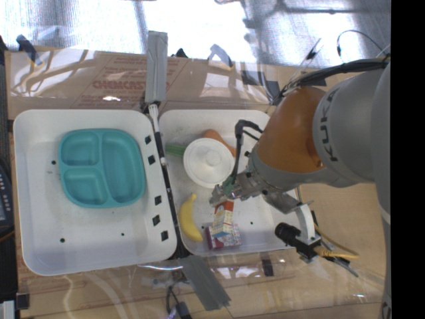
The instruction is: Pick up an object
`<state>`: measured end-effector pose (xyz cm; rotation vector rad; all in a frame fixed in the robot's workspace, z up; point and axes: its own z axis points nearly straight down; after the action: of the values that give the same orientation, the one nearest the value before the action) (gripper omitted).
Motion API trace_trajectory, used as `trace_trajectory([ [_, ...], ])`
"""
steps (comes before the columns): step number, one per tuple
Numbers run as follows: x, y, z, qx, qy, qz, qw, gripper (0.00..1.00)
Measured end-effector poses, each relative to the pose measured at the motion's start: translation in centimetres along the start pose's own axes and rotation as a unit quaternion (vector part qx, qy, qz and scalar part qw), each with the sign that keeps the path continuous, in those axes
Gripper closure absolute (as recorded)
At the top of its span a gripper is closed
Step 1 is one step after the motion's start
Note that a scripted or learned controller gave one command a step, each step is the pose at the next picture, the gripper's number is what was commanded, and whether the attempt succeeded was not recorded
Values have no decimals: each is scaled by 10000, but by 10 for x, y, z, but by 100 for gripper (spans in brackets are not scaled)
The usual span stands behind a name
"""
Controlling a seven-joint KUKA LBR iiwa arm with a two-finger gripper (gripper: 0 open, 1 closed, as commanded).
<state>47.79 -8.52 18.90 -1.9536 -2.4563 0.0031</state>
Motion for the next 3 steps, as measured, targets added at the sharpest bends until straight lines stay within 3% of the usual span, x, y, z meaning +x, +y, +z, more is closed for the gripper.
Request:
trace_trajectory([
  [1, 3, 23, 1, 17, 3, 133, 9999, 100],
  [2, -45, 87, -45, 5, 1, -375, 9993, 100],
  [3, -45, 87, -44, 8, 5, -378, 9993, 0],
])
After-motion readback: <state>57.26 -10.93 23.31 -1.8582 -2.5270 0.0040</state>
